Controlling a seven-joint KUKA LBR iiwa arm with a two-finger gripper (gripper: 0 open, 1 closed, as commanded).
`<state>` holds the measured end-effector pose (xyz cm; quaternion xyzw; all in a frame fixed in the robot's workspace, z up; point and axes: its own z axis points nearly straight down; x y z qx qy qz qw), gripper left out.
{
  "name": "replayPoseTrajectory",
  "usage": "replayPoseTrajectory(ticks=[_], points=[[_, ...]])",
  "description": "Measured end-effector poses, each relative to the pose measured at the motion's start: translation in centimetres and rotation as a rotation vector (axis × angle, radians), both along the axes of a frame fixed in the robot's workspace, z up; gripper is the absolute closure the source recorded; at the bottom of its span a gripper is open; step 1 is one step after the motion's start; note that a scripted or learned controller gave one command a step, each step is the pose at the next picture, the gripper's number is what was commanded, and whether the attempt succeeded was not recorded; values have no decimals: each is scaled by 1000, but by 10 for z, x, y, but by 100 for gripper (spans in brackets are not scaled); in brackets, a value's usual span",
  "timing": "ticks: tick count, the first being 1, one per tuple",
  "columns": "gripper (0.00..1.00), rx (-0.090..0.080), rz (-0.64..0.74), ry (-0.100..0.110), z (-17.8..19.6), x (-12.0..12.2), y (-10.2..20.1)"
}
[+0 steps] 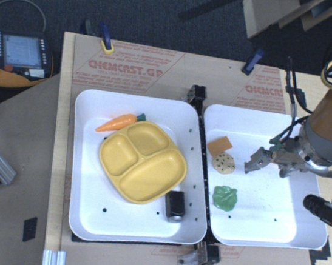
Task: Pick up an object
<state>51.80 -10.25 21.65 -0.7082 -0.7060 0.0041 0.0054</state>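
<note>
Cookie (pixel 224 162): likeliest target, right bin (pixel 286 237), upper left part, touching a tan cracker (pixel 219 145) above it.

Left bin (pixel 78 165): carrot (pixel 116 122) at the yellow divided plate's (pixel 142 162) upper left rim; black block (pixel 175 205) just beside the plate's lower right edge.

Right bin, continued: green lump (pixel 225 198) below the cookie, apart from it.

Gripper (pixel 258 162): just right of the cookie, tilted toward it, nothing between the fingers; whether they stand wide or narrow cannot be told.

Handling note: centre over the cookie, straddle it clear of the cracker, descend to the bin floor, close on its edges, lift straight. Risk: thin, flat piece may slip; cracker may be dragged along.
</note>
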Motion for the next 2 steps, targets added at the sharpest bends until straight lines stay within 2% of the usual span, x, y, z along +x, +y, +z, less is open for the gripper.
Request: replayPoseTrajectory(ticks=[1,2], points=[[0,-2,3,-14,7,2,0],[0,-1,3,-11,-37,9,-1]])
